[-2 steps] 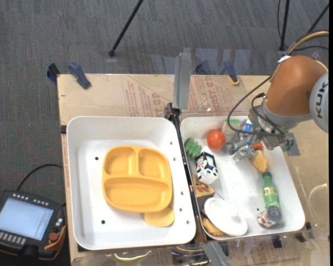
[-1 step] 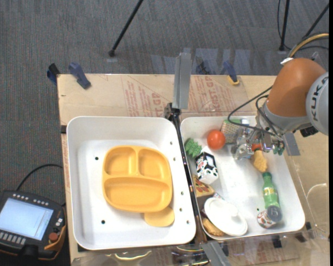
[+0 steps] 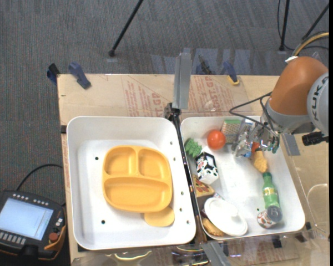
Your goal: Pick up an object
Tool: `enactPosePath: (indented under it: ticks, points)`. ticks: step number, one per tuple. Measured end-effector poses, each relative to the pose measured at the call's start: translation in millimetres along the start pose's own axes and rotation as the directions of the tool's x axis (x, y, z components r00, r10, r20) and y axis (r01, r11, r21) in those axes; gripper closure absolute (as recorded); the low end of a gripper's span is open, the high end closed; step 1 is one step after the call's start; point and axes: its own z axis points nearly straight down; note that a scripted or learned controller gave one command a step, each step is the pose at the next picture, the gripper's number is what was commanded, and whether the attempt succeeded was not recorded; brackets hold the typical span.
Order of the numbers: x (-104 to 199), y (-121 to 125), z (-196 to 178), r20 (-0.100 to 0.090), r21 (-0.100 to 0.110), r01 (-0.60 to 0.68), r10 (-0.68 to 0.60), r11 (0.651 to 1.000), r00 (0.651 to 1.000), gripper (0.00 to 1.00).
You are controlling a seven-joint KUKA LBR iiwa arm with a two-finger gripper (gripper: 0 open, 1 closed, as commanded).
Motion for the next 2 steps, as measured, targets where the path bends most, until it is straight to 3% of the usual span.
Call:
enactPosePath:
  ticks: [1, 2]
  points:
    - [15, 13, 3, 0.006, 0.016, -0.336, 0.336, 0.942, 0.942, 1.0]
    - [112, -16, 4, 0.011, 0.021, -0.527, 0.527, 0.849, 0.85, 1.0]
